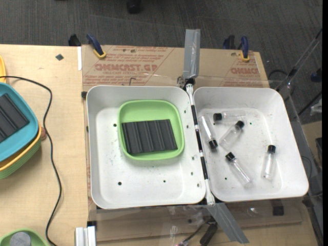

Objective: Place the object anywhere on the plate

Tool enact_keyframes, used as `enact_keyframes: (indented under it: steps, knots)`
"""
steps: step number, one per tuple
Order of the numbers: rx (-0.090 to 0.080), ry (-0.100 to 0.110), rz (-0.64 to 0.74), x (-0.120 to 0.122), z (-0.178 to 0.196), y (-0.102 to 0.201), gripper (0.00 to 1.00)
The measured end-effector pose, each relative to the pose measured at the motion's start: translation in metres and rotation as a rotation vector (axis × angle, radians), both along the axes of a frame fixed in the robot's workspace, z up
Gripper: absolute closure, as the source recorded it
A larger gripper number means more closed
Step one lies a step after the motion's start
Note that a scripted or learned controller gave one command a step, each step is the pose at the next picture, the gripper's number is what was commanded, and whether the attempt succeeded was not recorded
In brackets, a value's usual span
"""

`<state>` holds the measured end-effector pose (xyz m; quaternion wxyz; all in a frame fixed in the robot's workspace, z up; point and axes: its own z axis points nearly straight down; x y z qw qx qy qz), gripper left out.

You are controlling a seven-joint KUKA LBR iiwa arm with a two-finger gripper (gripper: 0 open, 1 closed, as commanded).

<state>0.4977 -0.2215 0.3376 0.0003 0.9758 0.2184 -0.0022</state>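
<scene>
Vials (237, 168) in right bin (287, 183): light, slick, prob. breakable; best gripped mid-barrel, across width. Green plate (177, 111) sits center-left. Pincer state can't be told.

The table (56, 137) is pale wood, running to the left edge of the camera view. A brown cardboard sheet (154, 65) with red print lies on it, held at its far edge by two blue clamps (96, 46) (244, 48). On the cardboard sit the left bin (102, 188) and the right bin (292, 183), touching along their shared rim. A grey strip (191, 55) runs from that seam across the cardboard's far edge. On the bare wood, a black cable (51, 152) curves beside the left bin. A stack of dishes (15, 132), teal over yellow, lies at the left edge. A small dark square (59, 57) rests near the far left clamp.
</scene>
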Motion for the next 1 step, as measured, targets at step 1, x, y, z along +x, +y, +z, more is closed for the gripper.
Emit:
enact_keyframes:
  steps: [1]
  knots:
    - [0.000,0.002,-0.236,-0.0016,-0.0273,-0.0006,0.00]
